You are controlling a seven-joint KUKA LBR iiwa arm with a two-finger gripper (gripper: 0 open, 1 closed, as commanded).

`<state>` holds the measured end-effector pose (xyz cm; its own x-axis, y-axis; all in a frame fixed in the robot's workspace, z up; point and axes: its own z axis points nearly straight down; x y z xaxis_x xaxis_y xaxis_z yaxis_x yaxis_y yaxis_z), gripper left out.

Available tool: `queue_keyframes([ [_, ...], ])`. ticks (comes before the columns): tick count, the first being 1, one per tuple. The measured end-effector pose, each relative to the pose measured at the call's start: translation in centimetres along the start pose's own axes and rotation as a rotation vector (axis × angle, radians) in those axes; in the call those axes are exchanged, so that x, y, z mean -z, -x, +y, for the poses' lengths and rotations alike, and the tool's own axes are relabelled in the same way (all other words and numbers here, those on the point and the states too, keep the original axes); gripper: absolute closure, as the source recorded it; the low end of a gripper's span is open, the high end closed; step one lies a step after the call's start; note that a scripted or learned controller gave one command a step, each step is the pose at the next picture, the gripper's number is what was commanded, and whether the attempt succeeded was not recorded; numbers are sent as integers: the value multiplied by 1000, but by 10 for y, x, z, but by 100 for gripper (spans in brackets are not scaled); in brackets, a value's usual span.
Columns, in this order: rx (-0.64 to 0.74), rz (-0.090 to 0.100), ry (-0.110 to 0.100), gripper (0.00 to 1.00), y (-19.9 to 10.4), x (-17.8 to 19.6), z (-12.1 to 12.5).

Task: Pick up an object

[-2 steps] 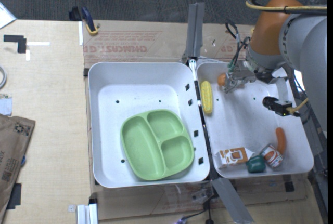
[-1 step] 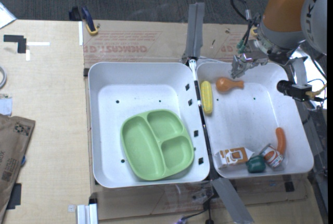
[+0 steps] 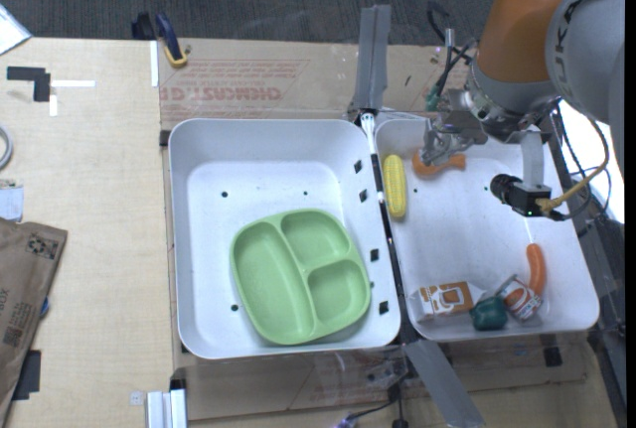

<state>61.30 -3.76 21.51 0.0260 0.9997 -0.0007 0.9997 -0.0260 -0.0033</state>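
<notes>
1. My claw [image 3: 434,155] hangs low at the back of the right bin [image 3: 571,322], right at an orange piece [image 3: 444,166]; grip state: cannot tell.
2. Yellow corn cob [image 3: 395,184] lies just beside, along the bin's left wall.
3. Front edge: small carton [image 3: 444,300], dark green item [image 3: 488,314], orange sausage [image 3: 537,266].
4. Left bin [image 3: 199,178] holds a green divided tray [image 3: 298,274].

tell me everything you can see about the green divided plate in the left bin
The green divided plate is pale green with a matte, plastic look and rounded corners. Raised ridges split it into three compartments: one long section on the view's left and two smaller ones on the right. It lies flat and right side up, turned at an angle, on the floor of the left bin, toward the near right corner. Nothing sits in it.
</notes>
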Motion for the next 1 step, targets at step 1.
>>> queue_keyframes([
  [1, 269, -2, 4, 100, -17, -5, 46],
])
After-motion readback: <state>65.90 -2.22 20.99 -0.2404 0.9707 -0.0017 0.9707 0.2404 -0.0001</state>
